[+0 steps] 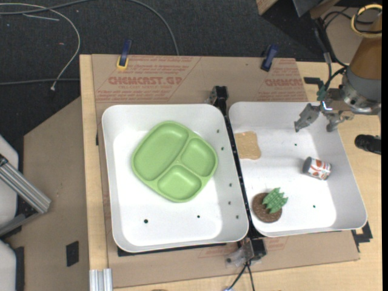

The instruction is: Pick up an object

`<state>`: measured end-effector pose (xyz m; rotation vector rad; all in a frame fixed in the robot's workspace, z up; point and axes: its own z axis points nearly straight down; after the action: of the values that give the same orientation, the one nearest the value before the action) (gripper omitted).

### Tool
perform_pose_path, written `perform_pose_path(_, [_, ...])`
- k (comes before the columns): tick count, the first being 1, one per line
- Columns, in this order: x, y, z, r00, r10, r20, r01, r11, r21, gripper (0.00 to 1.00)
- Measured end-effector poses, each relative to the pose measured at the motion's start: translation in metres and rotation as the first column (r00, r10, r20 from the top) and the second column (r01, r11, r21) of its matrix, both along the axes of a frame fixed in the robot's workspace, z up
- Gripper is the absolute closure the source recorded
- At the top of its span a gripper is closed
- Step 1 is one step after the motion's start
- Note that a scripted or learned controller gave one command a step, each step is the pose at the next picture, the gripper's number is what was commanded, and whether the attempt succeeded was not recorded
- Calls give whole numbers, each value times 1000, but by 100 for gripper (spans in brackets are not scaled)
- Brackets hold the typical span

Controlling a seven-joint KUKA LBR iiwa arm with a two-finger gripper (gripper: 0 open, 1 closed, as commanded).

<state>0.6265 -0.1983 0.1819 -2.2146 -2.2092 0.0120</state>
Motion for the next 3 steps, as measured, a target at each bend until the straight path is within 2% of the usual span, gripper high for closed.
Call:
perform_pose_path(1, [3, 0, 8, 1000, 3, 14, -3, 1000, -3, 0])
perform_pose_path(3, [-5, 1, -100, 1000, 3, 9, -3, 1000, -2, 0])
